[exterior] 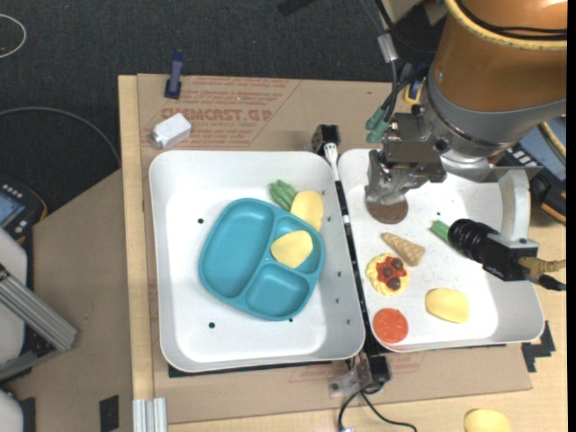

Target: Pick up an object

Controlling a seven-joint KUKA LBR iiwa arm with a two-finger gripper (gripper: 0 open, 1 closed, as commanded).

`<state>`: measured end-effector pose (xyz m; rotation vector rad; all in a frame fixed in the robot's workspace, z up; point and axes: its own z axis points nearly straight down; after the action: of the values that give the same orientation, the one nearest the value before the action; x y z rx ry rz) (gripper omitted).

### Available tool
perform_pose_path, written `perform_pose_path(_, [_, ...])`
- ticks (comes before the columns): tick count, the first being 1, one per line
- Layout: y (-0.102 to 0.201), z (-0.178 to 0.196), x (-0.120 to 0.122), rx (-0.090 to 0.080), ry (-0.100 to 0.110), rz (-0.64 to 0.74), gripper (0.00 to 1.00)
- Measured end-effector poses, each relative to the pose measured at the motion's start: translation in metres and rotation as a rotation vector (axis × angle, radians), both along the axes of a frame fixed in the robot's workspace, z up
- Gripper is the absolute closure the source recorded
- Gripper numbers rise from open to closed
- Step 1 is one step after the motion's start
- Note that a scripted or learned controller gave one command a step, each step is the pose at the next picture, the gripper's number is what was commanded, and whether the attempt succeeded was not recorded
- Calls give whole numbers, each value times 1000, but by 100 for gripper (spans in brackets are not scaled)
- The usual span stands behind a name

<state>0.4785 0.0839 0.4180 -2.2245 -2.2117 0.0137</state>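
Observation:
My gripper [387, 196] hangs over the far left part of the right bin [517, 327], directly above a brown round disc [390, 211] and hiding its upper part. Whether it touches the disc is unclear. Nearer the front in this bin lie a tan wedge [402, 248], a small round pizza-like piece [389, 274], a red disc [391, 325] and a yellow lemon-like piece [447, 305]. A green piece [439, 230] peeks out to the right of the gripper.
The left bin [180, 241] holds a blue divided tray [243, 259] with a yellow piece [292, 247] on it, another yellow piece [308, 207] and a green one [283, 193] at its far edge. The arm [499, 52] looms over the right bin's back.

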Motion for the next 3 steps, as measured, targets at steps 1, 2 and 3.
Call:
perform_pose_path(1, [2,16,1,3,-13,6,100])
perform_pose_path(2, [-47,-96,0,0,3,-1,100])
perform_pose_path(3, [26,-87,1,4,-12,12,100])
